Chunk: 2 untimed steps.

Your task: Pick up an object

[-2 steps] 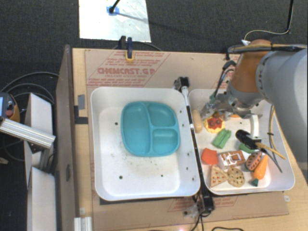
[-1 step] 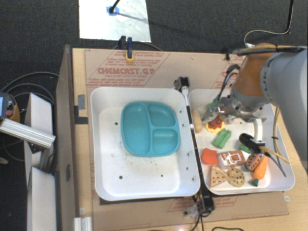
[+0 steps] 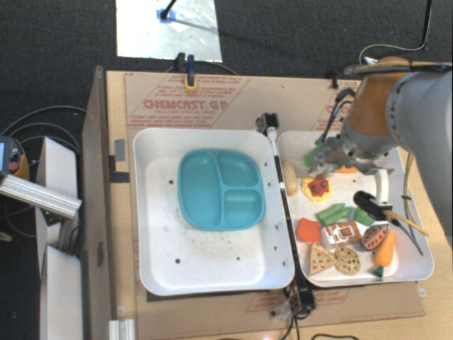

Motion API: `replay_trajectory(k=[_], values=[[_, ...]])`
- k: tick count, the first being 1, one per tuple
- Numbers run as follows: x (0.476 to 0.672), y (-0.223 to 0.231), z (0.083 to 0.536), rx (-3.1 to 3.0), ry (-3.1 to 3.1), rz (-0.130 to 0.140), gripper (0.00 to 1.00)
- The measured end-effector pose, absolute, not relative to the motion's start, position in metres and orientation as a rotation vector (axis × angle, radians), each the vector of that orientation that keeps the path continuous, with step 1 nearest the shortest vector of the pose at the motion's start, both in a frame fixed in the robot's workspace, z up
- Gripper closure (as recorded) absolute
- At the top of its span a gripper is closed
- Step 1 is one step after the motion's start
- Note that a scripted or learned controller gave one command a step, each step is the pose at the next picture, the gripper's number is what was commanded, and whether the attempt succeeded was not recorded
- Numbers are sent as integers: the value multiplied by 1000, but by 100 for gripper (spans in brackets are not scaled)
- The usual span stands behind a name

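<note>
The single fixed camera looks down at a slant on both bins: left bin (image 3: 152,211) frame centre, right bin (image 3: 417,261) lower right.

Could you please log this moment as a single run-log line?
arm: over right bin | claw: low at bin's back, near yellow toy | grasp: not visible | teal tray: left bin

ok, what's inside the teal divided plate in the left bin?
Nothing visible: all three compartments of the teal divided plastic plate look bare. It lies flat in the left shallow white bin, so the bin floor beneath it is covered. The toy food sits in the right white bin.
</note>
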<state>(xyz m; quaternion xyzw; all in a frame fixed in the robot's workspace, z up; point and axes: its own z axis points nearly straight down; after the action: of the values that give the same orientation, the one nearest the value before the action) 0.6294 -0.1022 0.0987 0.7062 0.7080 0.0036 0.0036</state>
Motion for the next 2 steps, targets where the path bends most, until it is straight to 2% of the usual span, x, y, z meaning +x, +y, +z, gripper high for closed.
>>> replay_trajectory(k=[1, 2], values=[[616, -38, 191, 2206, 2230, 12, 100], [614, -42, 185, 2216, 2224, 3, 0]])
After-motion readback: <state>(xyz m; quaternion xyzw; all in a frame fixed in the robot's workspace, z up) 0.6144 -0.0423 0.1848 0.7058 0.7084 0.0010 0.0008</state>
